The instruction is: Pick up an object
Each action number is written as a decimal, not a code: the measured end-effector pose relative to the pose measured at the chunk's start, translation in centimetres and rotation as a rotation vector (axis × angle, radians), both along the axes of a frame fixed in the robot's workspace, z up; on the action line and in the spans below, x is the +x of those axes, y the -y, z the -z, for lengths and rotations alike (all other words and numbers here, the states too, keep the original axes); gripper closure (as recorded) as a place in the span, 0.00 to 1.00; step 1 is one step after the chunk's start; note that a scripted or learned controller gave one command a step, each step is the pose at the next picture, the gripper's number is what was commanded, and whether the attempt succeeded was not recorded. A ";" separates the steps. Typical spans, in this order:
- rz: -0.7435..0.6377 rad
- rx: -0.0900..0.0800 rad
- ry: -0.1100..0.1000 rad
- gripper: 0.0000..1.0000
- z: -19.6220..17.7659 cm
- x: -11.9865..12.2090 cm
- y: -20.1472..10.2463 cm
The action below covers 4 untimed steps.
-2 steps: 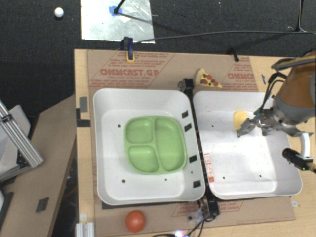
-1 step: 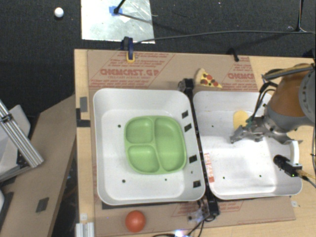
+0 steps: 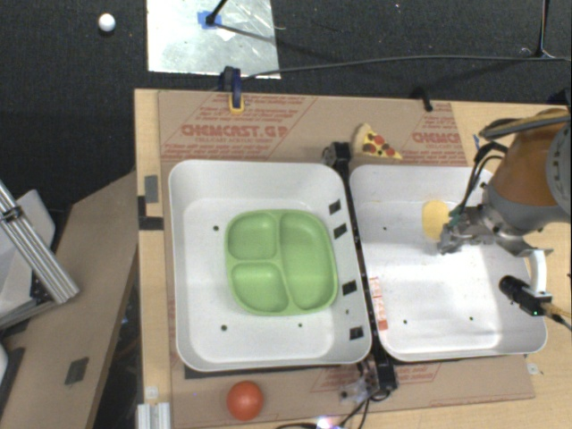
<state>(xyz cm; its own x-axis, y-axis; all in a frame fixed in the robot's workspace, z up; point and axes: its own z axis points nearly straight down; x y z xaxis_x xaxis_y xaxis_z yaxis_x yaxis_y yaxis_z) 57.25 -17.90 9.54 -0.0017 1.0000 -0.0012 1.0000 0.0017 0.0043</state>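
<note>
Cardboard-topped bench (image 3: 295, 119), two white bins (image 3: 201, 329), pizza-slice toy (image 3: 377, 143), red ball (image 3: 244, 399)

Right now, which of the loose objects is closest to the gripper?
The yellow object in the right bin, just beside the gripper. The pizza slice toy and orange ball lie outside the bins.

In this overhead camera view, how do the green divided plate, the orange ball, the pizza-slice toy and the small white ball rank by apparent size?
Largest to smallest:
1. Green divided plate
2. Orange ball and pizza-slice toy, which look alike in size, so I won't rank them
3. Small white ball
</note>
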 end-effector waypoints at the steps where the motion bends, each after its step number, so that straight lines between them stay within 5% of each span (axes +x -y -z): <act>1: -0.003 -0.001 0.003 1.00 -5.7 1.2 -0.1; 3: -0.005 -0.001 0.003 1.00 -16.5 2.6 -1.0; 4: -0.008 0.002 -0.002 1.00 -16.0 3.4 -6.3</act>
<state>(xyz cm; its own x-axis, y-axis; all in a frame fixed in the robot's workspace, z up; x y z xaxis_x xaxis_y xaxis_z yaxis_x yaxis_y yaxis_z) 60.65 -11.62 25.55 -0.0100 0.9999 0.0013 0.9999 0.0100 0.0024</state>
